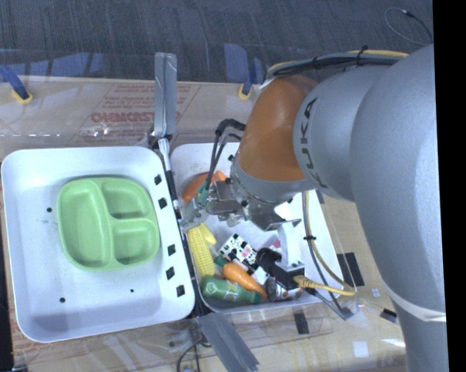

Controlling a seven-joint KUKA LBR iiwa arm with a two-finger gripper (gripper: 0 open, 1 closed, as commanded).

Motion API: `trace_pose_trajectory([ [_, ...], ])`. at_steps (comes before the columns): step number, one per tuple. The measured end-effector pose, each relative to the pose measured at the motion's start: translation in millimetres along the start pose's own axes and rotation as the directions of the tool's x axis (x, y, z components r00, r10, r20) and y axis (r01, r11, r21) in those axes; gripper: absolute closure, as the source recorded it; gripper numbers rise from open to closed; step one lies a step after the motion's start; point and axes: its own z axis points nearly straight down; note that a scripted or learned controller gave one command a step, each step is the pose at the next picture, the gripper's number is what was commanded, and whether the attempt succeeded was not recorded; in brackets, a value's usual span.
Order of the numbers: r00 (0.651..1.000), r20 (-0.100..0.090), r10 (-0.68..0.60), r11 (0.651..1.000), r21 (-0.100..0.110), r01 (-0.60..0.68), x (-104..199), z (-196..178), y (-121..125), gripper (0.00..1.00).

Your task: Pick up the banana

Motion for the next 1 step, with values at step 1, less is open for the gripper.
trace_pose_trajectory([
  [1, 1.000, 0.000, -0.002, 1.000, 0.001, 0.002, 5.4, 24.4, -4.4, 0.00],
])
